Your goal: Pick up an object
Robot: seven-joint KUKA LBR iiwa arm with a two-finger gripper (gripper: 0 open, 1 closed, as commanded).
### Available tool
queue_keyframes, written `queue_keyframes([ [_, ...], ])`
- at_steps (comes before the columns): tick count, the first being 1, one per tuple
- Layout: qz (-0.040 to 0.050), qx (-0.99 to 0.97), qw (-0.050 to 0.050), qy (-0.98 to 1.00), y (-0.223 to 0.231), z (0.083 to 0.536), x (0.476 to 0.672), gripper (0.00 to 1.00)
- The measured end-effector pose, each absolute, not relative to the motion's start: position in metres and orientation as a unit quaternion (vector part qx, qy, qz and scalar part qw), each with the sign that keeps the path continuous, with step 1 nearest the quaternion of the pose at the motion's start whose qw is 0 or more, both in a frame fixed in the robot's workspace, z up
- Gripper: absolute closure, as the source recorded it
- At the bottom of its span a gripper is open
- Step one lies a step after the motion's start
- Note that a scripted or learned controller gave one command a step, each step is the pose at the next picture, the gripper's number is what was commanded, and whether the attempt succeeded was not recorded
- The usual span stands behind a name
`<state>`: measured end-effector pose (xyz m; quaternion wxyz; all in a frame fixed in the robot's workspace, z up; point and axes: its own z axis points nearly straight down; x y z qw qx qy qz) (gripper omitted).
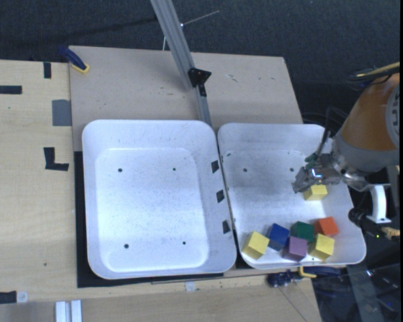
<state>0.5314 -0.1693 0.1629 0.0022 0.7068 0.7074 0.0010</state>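
Observation:
My gripper hangs over the right side of the right bin, on the end of the grey and orange arm. A small yellow block sits directly under and against the gripper's tip; whether it is gripped is unclear. Several more blocks lie along the bin's front edge: a yellow one, a blue one, a green one, a purple one, an orange one and another yellow one.
The left bin stands beside the right one, their rims touching. A slanted metal pole runs from the top down to the gap between the bins. Black tape marks lie on the wooden bench at left.

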Motion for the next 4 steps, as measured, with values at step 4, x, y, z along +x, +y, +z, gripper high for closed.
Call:
queue_keyframes([
  [4,0.0004,0.704,-0.001,0.710,0.006,0.229,0.524,1.00],
])
